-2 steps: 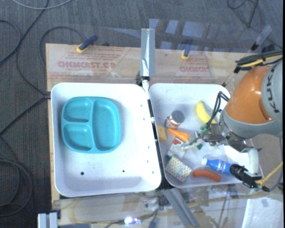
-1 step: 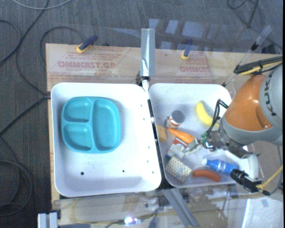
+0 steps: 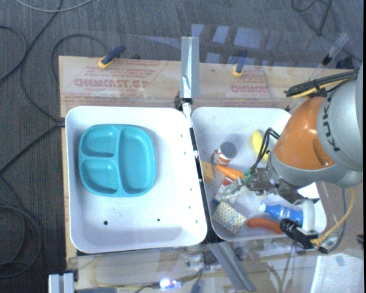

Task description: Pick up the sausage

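The sausage (image 3: 264, 224), a thin reddish-orange piece, lies near the front wall of the right bin (image 3: 244, 118). My gripper (image 3: 230, 191) is low in that bin, up and to the left of the sausage and apart from it. It hangs over a patterned block (image 3: 228, 216) and just below an orange carrot-like piece (image 3: 228, 171). The grey and orange arm (image 3: 305, 145) covers the bin's right side.
A blue and white bottle (image 3: 288, 212) lies just right of the sausage. A small can (image 3: 223, 154) and a yellow piece (image 3: 257, 141) sit further back. The left bin (image 3: 97, 224) holds a turquoise divided plate (image 3: 118, 159).
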You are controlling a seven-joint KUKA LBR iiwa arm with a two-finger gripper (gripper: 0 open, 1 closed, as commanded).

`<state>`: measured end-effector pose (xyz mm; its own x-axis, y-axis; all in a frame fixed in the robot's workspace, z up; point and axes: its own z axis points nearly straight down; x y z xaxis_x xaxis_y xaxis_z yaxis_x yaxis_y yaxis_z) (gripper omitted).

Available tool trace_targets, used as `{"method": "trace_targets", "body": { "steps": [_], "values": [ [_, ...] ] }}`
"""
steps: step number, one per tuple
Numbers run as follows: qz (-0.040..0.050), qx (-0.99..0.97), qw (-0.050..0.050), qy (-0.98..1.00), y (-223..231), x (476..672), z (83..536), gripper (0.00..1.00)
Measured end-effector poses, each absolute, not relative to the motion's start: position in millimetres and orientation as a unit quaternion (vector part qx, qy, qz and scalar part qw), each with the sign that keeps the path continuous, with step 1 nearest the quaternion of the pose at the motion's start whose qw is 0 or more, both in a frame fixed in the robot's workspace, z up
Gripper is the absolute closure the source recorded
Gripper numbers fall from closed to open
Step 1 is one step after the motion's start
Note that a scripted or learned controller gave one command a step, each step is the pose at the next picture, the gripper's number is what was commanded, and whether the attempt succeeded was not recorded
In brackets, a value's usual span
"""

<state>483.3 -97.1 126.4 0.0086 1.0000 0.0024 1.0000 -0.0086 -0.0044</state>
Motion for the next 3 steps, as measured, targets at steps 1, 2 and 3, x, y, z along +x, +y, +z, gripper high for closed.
{"method": "trace_targets", "body": {
  "steps": [1, 2, 3],
  "values": [
    [0.002, -0.714, 0.001, -0.7, -163, 483.0, 159, 0.0],
    [0.0022, -0.745, 0.0, -0.667, -218, 511.4, 203, 0.0],
    [0.0003, -0.678, 0.002, -0.735, -166, 484.2, 126, 0.0]
  ]
}}
